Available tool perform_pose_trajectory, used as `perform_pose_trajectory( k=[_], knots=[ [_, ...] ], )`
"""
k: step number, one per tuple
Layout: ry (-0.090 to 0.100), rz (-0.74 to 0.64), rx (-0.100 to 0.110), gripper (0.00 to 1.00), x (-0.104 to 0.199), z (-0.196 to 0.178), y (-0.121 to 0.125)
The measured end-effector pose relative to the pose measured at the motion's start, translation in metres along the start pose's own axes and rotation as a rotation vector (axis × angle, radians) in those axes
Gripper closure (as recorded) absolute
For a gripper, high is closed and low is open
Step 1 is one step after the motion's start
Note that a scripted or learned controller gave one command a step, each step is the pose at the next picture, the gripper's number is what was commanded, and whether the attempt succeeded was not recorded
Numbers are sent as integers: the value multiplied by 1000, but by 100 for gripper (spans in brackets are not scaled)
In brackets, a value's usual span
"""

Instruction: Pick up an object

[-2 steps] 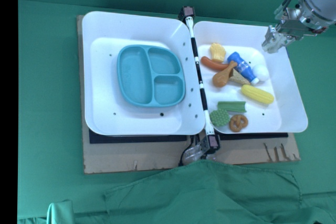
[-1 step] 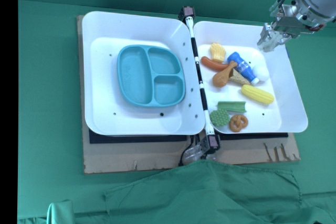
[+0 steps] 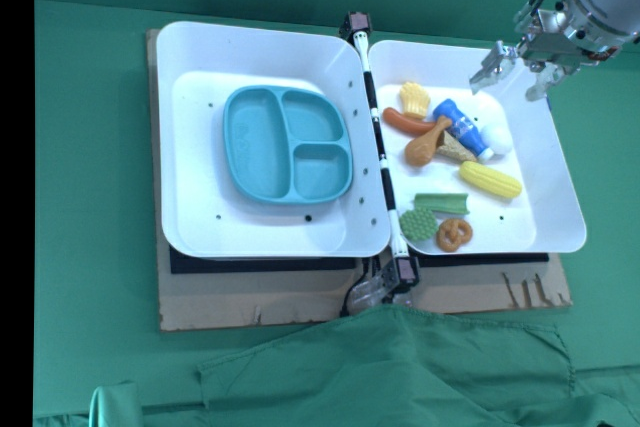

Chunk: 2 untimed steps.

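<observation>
My gripper (image 3: 514, 75) hovers over the far right part of the right bin (image 3: 548, 177), open, with nothing between its fingers. Below and to its left lie the toy foods: a blue bottle (image 3: 462, 127) with a white cap, a drumstick (image 3: 425, 143), a red sausage (image 3: 404, 121), a yellow ridged piece (image 3: 415, 99), a corn cob (image 3: 490, 180), a green vegetable (image 3: 432, 212) and a pretzel (image 3: 454, 234). The nearest item to the fingers is the blue bottle.
The left bin (image 3: 200, 55) holds a teal divided plate (image 3: 288, 143). A ridge with black clamps (image 3: 372, 115) separates the bins. Both rest on a cardboard sheet (image 3: 250, 305) over green cloth.
</observation>
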State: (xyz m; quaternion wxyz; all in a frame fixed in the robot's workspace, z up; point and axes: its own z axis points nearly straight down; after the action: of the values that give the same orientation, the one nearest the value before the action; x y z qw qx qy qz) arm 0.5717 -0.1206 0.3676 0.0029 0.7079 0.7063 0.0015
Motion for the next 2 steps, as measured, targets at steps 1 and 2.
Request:
perform_pose_trajectory(
  k=[1, 2],
  knots=[
    [0, 0, 0, 0, 0, 0, 0],
    [2, -1, 12, 0, 11, 90, 22]
  ],
)
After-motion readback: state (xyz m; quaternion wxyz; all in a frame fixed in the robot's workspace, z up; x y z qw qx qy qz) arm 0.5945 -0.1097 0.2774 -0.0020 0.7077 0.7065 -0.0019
